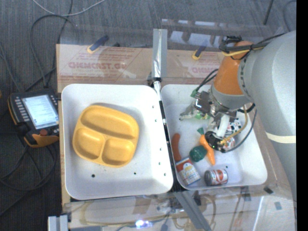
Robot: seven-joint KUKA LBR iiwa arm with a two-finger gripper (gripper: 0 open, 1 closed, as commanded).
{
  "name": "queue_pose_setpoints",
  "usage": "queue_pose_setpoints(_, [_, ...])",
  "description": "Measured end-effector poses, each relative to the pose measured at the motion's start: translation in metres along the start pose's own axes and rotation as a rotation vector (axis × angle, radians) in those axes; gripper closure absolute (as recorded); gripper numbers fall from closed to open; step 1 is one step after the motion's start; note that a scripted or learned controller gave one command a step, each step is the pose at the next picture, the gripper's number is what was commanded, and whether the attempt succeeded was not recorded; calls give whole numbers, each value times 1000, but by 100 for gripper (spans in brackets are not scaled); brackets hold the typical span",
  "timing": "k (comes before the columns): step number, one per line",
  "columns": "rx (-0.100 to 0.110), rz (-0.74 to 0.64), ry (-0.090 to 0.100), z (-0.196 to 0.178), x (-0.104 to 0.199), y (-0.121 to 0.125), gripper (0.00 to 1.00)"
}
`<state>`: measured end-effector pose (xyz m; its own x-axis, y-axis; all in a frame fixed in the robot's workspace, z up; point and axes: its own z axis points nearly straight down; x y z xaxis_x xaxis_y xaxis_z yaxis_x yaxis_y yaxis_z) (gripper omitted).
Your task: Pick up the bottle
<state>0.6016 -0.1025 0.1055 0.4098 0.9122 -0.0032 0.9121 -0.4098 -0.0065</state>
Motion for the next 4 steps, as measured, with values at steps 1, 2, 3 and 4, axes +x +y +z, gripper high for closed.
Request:
queue_pose_setpoints(1, [-4,73,5,17,-3,45,0])
queue_pose_setpoints(2, [12,73,0,12,-4,42,100])
queue_pose_setpoints(3, [-3,55,-1,-77,61,45,100])
queue_pose_setpoints(4, [-2,66,-2,-80,-18,54,100])
